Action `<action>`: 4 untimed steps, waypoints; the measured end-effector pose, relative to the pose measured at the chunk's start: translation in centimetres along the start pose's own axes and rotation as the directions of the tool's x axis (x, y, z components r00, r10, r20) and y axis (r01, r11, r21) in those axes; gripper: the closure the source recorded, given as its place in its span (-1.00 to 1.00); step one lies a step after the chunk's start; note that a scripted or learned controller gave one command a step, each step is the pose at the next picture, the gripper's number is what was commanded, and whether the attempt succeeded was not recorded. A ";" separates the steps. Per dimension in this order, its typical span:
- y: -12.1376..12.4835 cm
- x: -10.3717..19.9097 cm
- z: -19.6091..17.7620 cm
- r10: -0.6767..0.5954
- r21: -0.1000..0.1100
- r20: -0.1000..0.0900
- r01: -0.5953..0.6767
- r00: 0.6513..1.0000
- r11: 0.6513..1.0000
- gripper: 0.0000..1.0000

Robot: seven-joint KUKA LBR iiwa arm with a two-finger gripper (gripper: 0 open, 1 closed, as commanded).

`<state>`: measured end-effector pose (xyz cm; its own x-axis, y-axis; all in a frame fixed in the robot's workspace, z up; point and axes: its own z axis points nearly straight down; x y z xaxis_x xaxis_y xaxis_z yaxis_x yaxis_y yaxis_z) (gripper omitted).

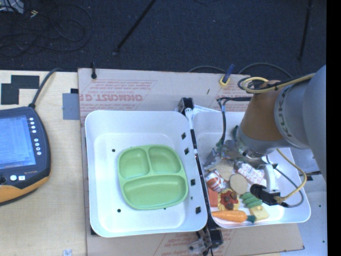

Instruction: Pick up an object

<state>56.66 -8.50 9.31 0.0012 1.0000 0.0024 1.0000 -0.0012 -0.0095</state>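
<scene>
The gripper (230,154) is down among the toy food (234,196) heaped in the right bin (298,209), its grip impossible to tell, so nothing looks lifted yet.

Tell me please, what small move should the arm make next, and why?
Probably a short descent straight down. The gripper hangs low over the right bin, above the heap of small items, near the red-and-white can and the orange carrot. Nothing is visibly held, so going lower onto the heap seems sensible.
</scene>
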 end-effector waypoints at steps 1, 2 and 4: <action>-4.2 0.4 0.6 0.000 -0.007 0.001 0.000 1.000 1.000 -1.00; 7.0 -3.4 0.4 -0.003 -0.011 0.004 0.003 1.000 1.000 -1.00; 3.7 3.1 -10.1 -0.007 -0.014 0.000 0.007 1.000 1.000 1.00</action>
